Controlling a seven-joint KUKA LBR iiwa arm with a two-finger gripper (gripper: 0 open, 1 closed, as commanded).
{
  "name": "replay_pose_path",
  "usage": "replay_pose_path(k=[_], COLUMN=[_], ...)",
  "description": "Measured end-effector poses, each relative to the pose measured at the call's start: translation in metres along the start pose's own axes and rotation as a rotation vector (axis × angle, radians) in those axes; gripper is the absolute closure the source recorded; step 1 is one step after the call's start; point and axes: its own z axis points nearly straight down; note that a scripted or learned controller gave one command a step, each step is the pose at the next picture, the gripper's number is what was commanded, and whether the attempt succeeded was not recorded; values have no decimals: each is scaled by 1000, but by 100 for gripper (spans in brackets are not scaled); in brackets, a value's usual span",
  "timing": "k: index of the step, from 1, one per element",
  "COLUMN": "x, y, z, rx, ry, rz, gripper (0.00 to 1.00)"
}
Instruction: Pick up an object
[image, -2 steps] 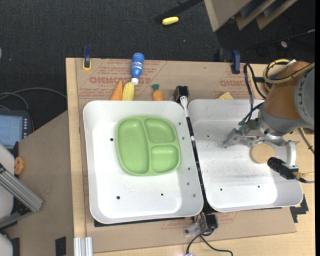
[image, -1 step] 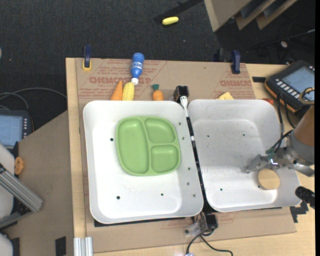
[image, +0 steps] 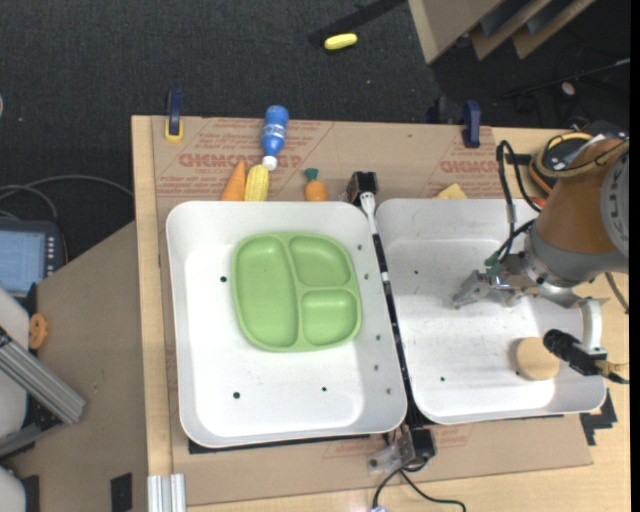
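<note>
A tan round object (image: 533, 360) lies near the front right corner of the right bin (image: 440, 380), with a black piece of the arm's fittings just to its right. My gripper (image: 478, 290) hangs over the middle of that bin, about a hand's width up and left of the tan object and apart from it. Its grey fingers are spread open with nothing between them. A green divided plate (image: 296, 291) rests in the middle of the left bin (image: 200, 330).
Behind the bins on the bench lie a blue-capped bottle (image: 273, 130), a corn cob (image: 257, 182), two small orange carrots (image: 234, 182), a black item (image: 362, 186) and a yellow scrap (image: 452, 192). The arm's grey body and cables (image: 580, 220) hang over the right bin's right side.
</note>
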Motion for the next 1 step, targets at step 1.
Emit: replay_pose_path(k=[1], x=[-3], y=[-3], z=[0], rx=[4], ry=[0], rz=[6], gripper=[0])
